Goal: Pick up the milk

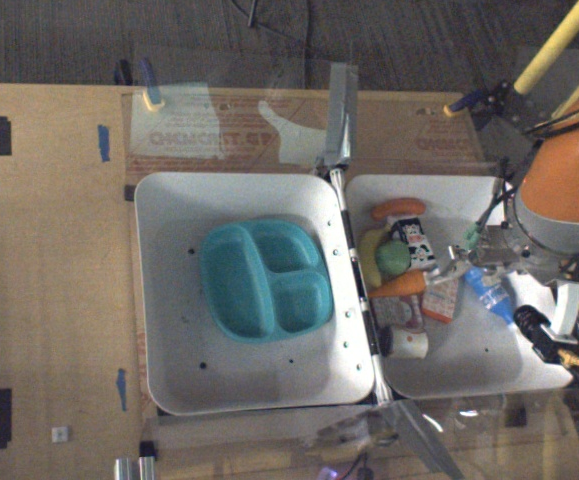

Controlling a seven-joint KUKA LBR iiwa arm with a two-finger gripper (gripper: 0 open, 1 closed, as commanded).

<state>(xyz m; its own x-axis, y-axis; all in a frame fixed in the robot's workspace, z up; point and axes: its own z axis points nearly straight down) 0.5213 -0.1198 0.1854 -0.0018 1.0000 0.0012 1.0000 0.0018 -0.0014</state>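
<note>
Nearest you, the front edge of the table shows bare wood with black marks at its left edge and blue tape bits. Beyond its far edge you see dark carpet. Two white bins sit side by side: the left bin holds one teal divided tray, and the right bin holds the clutter. The arm, grey with its orange band, hangs over the right bin's right edge, and the hand sits low near the bin's middle; you cannot tell how far it is open or whether it grips anything. Against that bin's left edge you can count one milk carton, one carrot, one green ball, one sausage and one white cup. One blue bottle lies just right of the hand.
</note>
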